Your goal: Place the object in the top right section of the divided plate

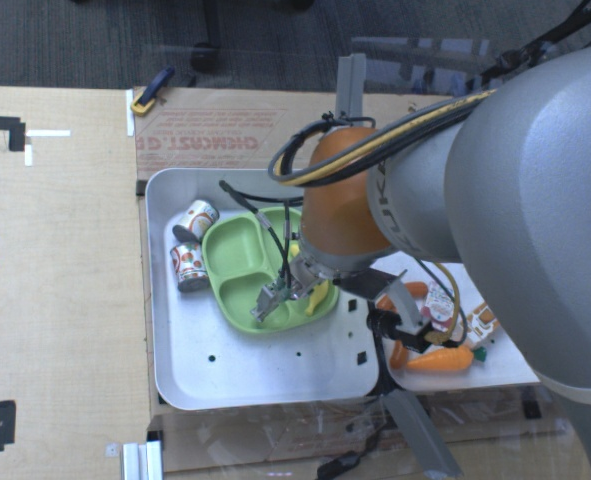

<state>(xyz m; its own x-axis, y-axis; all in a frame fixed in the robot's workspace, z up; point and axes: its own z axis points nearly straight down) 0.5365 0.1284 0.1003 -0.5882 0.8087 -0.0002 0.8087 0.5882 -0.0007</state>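
Gripper (275, 301) hovering over green divided plate (237, 268) | grip state unclear | yellow object (320, 298) looking light, slippery; grasp mid-body.

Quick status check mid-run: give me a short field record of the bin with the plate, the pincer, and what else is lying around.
plate: green divided plastic plate, lying in the left white bin
pincer: pincer low over the plate's lower right part
yellow item: small yellow object at the plate's right rim, beside the pincer; whether it is gripped cannot be told
cans: two small labelled tin cans on their sides, against the plate's left edge
right bin: orange carrot-shaped toy and small packets
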